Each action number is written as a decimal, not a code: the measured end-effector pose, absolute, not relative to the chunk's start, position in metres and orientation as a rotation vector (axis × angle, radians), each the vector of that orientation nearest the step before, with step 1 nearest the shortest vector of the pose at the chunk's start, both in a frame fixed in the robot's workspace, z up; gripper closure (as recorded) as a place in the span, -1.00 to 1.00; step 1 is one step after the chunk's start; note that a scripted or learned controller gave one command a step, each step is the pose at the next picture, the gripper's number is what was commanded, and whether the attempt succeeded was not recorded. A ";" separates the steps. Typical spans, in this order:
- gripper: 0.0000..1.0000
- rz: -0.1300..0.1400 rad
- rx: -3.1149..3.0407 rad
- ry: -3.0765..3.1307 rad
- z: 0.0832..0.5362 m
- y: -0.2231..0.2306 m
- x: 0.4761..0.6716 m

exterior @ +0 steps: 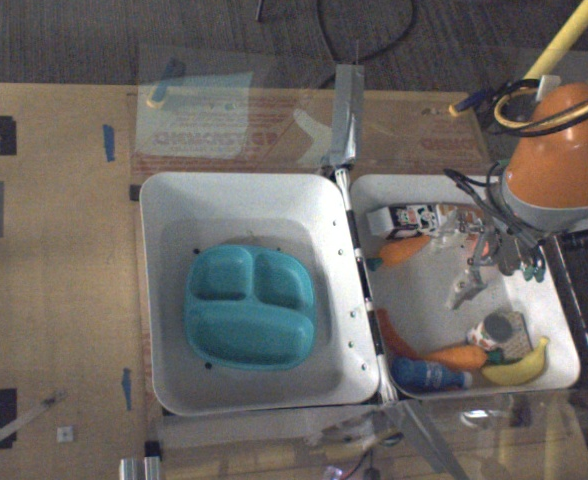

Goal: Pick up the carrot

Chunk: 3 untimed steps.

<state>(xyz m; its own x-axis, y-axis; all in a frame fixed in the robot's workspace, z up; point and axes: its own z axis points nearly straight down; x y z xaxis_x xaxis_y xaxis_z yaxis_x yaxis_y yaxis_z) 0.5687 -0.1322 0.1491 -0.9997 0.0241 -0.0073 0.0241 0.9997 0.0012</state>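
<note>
While the arm point(554, 168) reaches in from the right, its jaws point(466, 290) hang over the middle of the right bin point(564, 363). I cannot tell if the jaws are open or closed, and nothing shows between them. One carrot point(404, 251) lies near the top left of that bin, just under a small carton point(414, 217). Another carrot point(459, 356) lies near the bottom, between a blue bottle point(426, 375) and a yellow banana point(519, 364). A small round can point(496, 328) sits just above the banana. On the bench point(54, 288), the left bin point(164, 208) holds a teal tray point(249, 306) with three parts.
</note>
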 end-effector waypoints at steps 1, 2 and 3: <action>-1.00 -0.003 -0.240 3.122 0.090 -0.094 0.575; -1.00 0.023 -0.203 3.209 0.089 -0.109 0.638; -1.00 0.013 -0.455 3.202 0.089 -0.108 0.648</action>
<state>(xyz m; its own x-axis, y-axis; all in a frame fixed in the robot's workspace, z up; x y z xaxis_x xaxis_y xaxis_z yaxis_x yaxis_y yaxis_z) 0.6476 -0.1084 0.0888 -0.9562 -0.2784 0.0901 -0.2777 0.9604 0.0209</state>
